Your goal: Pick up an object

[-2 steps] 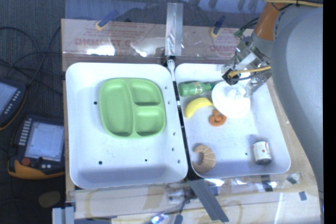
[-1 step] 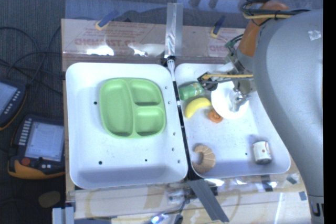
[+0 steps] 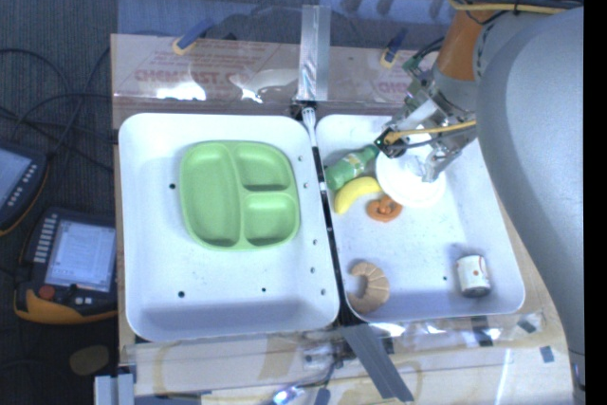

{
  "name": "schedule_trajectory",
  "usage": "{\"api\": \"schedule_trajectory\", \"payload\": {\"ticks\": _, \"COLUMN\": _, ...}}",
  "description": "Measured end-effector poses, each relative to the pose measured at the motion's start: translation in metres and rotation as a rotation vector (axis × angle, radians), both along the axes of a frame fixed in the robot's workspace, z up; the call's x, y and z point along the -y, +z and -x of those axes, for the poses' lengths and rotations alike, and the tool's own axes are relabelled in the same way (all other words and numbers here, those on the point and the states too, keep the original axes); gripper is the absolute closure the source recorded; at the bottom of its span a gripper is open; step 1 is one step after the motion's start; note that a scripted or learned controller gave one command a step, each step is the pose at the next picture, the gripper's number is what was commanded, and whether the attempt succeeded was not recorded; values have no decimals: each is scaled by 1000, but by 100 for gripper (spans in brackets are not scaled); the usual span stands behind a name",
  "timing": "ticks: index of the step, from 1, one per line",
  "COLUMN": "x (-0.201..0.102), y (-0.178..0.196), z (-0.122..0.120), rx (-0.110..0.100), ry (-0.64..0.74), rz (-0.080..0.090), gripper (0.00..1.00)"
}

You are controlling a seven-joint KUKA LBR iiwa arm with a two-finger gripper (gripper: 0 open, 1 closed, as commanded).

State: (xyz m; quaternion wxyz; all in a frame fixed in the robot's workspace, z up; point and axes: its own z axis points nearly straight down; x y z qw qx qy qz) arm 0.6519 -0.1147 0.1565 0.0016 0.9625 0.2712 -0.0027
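My gripper (image 3: 413, 151) hangs over the upper middle of the right bin (image 3: 493, 232), just above a white round object (image 3: 412, 185). A green bottle (image 3: 348, 168) lies to its left against the divider, with a yellow banana (image 3: 356, 194) below it. A small orange piece (image 3: 384, 210) sits beside the banana. Nearer the front are a tan croissant-shaped pastry (image 3: 368, 285) and a small can (image 3: 472, 274) on its side. Nothing is seen lifted in the gripper.
The left bin (image 3: 152, 280) holds a green divided plate (image 3: 239, 194). The grey arm (image 3: 541, 109) with its orange band covers the right bin's upper right side. A clear wall (image 3: 310, 52) stands behind the bins.
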Motion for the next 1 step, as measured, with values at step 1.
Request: {"api": "schedule_trajectory", "payload": {"ticks": 1, "x": -19, "y": -63, "z": 22, "rx": 16, "ry": 323, "rz": 1, "gripper": 0}}
